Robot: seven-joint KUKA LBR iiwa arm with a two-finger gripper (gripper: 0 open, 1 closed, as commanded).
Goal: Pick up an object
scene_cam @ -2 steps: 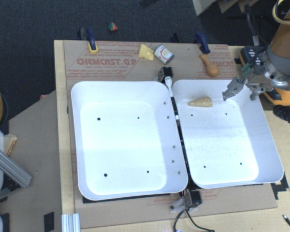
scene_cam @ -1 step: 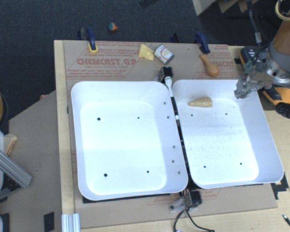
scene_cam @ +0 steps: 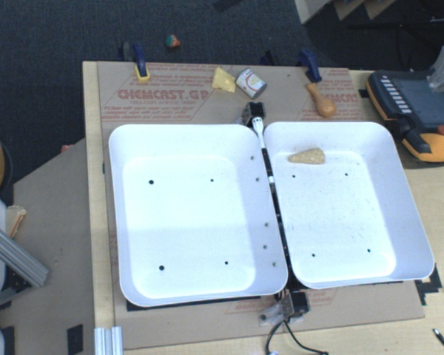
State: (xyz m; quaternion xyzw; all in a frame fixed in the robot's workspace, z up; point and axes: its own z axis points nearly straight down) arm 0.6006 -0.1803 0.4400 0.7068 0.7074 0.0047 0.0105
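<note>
Camera view, counter [scene_cam: 96,198]: two shallow white bins are seen side by side on a brown board, their inner rims touching along a dark seam, so that both fall within one downward look.

Camera view, left bin [scene_cam: 126,198]: only small dark dots are seen on its floor; nothing to be picked is offered there.

Camera view, right bin [scene_cam: 399,198]: a single tan lump [scene_cam: 307,156] is found near the far wall, toward the bin's left side, lying flat and well apart from the walls in front and to the right. It is judged to be the task's thing, since it alone lies loose within a bin.

Camera view, outside the bins: a yellow wedge [scene_cam: 223,80], a small white box [scene_cam: 251,83] and a wooden-handled tool [scene_cam: 320,100] are scattered on the board beyond the far rims; a blue clamp [scene_cam: 140,60] is fixed at the board's far edge, apparently to pin it down. These are judged to be stray, not meant for grasping.

Camera view, end effector: its state cannot be told from this look; nothing is seen gripped, and the tan lump is touched by nothing.

Camera view, next step: a descent over the far left part of the right bin is judged to be called for; the nearness of the far wall may hamper the approach.
</note>
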